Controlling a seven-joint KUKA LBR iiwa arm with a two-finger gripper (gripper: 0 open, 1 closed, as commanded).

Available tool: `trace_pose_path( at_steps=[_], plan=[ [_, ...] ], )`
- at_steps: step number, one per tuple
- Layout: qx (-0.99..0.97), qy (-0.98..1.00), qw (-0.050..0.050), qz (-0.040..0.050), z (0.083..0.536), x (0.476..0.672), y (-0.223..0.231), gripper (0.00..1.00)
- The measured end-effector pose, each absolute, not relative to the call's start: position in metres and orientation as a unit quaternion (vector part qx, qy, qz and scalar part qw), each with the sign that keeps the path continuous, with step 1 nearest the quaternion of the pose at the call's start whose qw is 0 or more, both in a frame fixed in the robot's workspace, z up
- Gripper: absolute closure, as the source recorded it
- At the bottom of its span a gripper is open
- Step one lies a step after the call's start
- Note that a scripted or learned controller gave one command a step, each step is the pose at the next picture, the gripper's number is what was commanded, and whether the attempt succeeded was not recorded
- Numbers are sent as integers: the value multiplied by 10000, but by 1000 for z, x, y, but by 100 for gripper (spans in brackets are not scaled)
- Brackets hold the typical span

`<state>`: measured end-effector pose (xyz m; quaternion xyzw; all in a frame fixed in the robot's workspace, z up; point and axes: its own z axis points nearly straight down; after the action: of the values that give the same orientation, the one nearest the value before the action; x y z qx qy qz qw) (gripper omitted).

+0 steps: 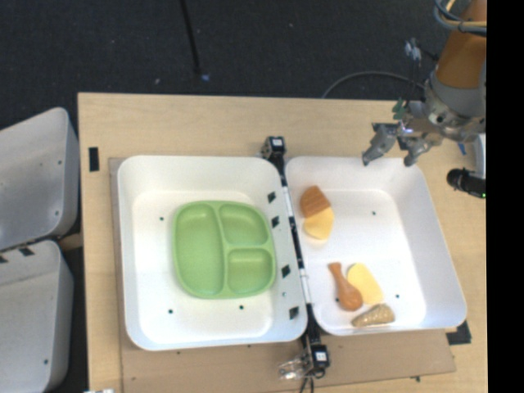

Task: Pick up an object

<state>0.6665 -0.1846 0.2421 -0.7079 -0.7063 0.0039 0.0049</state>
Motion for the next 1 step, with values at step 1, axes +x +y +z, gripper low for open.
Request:
trace_pose_path(
  at_steps=[1],
  plan=[
    [-7067,-7075,-8,2,251,669,-184,0]
  ],
)
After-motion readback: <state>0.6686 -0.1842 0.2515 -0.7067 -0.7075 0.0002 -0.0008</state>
